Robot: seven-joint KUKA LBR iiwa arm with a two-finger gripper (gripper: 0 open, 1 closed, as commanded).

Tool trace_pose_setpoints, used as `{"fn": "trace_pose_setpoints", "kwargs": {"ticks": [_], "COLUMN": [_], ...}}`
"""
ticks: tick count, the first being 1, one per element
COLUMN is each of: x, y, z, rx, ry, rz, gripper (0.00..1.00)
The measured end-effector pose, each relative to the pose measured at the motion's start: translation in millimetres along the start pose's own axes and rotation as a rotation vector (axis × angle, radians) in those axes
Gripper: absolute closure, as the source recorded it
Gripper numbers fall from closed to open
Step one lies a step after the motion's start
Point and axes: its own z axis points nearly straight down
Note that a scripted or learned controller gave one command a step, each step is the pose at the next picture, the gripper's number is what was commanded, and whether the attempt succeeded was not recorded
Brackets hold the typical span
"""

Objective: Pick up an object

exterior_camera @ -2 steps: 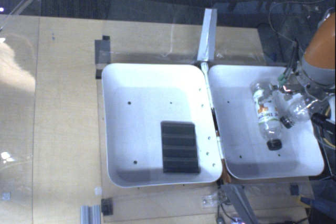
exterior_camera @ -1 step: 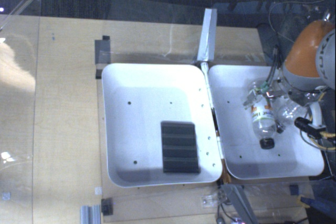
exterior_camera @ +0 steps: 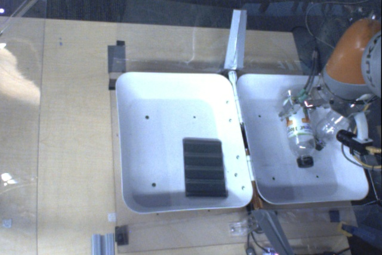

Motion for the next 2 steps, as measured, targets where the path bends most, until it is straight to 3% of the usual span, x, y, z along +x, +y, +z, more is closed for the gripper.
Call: {"fn": "trace_pose_setpoints", "kwargs": {"ticks": [1, 2], "x": [47, 43], "y": [-25, -28], "z": [-7, -115], "rx": [0.025, 0.023], "ry": [0.01, 0.009], "rz": [0.027, -0.029], "gripper": [1.0, 1.0]}}
